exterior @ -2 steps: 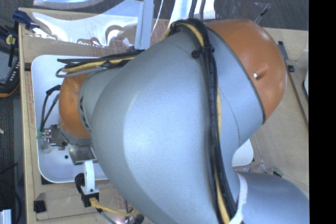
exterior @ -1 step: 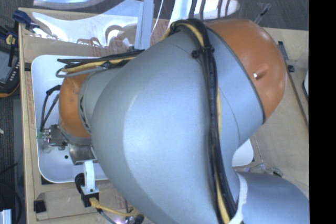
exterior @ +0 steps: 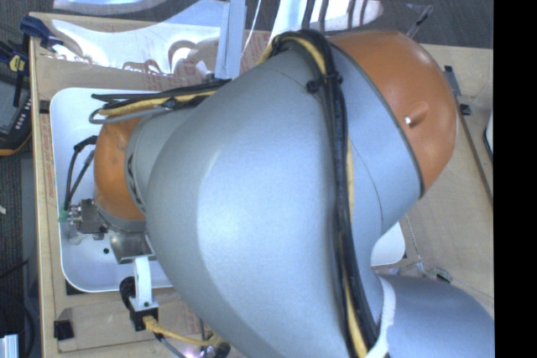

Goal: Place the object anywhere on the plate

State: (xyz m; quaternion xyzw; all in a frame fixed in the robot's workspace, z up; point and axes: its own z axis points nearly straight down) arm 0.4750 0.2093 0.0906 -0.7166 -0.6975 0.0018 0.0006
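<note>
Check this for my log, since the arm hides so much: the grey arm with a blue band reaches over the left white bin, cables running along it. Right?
Not quite: the band is orange, not blue. The camera view shows the grey arm with an orange band reaching over the left white bin, yellow and black cables running along it.

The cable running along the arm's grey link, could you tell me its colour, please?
Yellow, beside a black one, on the cable in the camera view.

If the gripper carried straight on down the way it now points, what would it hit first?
Most likely the floor of the left white bin: the wrist end of the arm hangs over it. The arm's bulk hides the gripper itself, so depth is unclear.
</note>
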